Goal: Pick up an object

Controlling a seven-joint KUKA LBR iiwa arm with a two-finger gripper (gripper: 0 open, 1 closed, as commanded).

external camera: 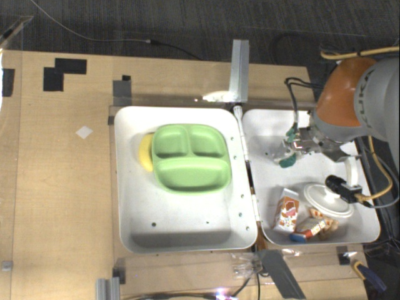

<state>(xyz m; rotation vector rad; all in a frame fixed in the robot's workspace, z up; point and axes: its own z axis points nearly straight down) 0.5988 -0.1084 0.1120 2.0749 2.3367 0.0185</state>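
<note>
Carton (287, 212) is being judged the likeliest pick. It is lying in the near part of the right bin (265, 120), just beside the white lid (325, 200). Small bits (314, 230) are being bunched against the near wall at the lid's edge. This is being read as a loose heap, not a tidy layout.

Claw (289, 155) is being held over bare floor in the far part of that bin, close to the wall shared with the left bin (181, 227) and well apart from the heap. Whether it is apart or together cannot be told from this slant. No object is being seen clamped in it.

Arm (350, 105) is being brought in over the far right corner, so that side is being taken up by its own bulk.

Edges: the carton's left and far sides are being faced by open floor. Its right side is being crowded by the lid, and the near wall is close behind it. A drop from above on the open side is being favoured, since a drift to the right is being judged likely to nudge the lid.

Green plate (190, 158) is sitting in the far half of the left bin, with a yellow thing (145, 154) tucked under its left edge and mostly hidden. The plate is being judged too wide and flat for an easy grab. Both bins are being carried side by side on the bench (56, 180).
</note>
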